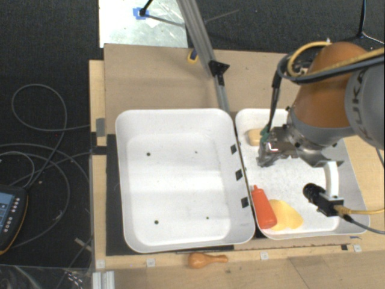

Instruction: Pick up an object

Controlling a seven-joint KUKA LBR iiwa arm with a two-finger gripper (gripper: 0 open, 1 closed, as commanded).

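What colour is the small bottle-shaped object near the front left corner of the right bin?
Orange-red bottle-shaped object, seen best in the camera view.

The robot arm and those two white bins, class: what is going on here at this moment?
A grey and orange robot arm reaches in from the right and hangs low over the right bin, with its gripper near the bin's upper left. An orange bottle and a yellow piece lie near that bin's front edge, and a pale object lies by its far corner. The left bin sits alongside. Nothing is visibly held yet.
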